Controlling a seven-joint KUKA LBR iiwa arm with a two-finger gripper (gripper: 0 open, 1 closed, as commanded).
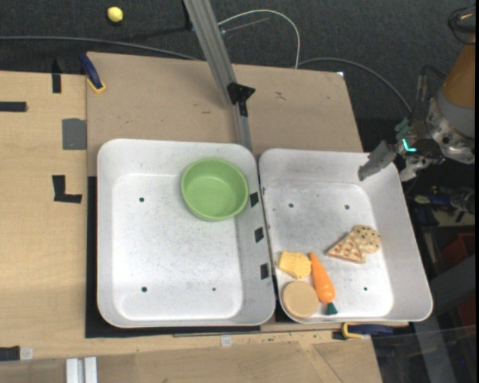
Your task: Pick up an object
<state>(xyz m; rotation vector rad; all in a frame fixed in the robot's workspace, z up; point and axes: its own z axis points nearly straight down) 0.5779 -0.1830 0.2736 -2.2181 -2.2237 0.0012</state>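
We cannot tell how the gripper (pixel 381 163) is set, over the right bin's (pixel 319 174) far right corner. The carrot (pixel 322 278) lies near its front edge; we judge it light, stiff, slippery, best pinched mid-length

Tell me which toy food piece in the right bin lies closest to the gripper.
The tan triangular waffle-and-cookie piece: it lies highest in the right bin, nearest the gripper; the yellow cheese block, orange carrot and round tan disc lie lower.
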